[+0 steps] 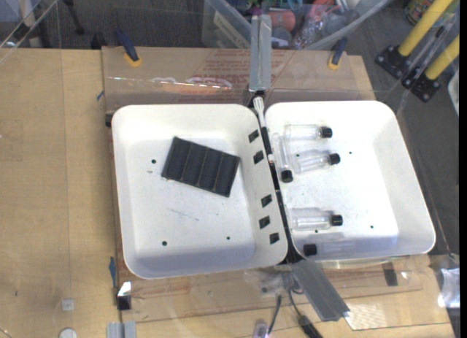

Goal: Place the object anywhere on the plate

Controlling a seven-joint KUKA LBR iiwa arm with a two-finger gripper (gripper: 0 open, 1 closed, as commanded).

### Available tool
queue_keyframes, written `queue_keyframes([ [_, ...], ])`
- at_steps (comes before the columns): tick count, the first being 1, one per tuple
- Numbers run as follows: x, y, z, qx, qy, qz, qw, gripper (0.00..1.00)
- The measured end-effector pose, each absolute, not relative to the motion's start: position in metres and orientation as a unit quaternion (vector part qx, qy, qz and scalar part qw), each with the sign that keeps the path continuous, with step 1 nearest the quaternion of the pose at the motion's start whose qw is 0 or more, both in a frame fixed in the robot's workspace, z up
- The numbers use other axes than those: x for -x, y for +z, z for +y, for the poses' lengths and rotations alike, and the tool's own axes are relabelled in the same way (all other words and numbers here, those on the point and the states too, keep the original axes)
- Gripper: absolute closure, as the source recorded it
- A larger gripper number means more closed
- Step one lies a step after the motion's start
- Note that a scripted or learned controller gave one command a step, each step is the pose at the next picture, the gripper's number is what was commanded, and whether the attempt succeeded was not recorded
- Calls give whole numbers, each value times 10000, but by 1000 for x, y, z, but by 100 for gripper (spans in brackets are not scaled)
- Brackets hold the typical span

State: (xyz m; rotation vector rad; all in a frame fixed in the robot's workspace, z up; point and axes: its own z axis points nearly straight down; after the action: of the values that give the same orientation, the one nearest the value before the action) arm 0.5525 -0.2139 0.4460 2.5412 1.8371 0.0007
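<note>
Left bin (139, 252) holds a dark ribbed rectangular plate (201, 166) lying flat and slightly tilted, right bin (408, 212) holds clear black-capped vials – two near its upper left (306, 133) (312, 160), one lower (316, 220) – all well apart from the plate, wooden bench (51, 183) around both

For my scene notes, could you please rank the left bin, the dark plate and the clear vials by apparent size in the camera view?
1. Left bin.
2. Dark plate.
3. Clear vials: upper, middle, lower; they look alike, so unranked.
</note>
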Motion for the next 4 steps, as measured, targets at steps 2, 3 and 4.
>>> queue_keyframes([
  [2, -554, 456, -213, -8098, 2, 5867, 47, 100],
  [3, -526, 436, -216, -5403, 3, 8415, 4, 100],
  [4, -526, 436, -216, -5403, 3, 8415, 4, 0],
])
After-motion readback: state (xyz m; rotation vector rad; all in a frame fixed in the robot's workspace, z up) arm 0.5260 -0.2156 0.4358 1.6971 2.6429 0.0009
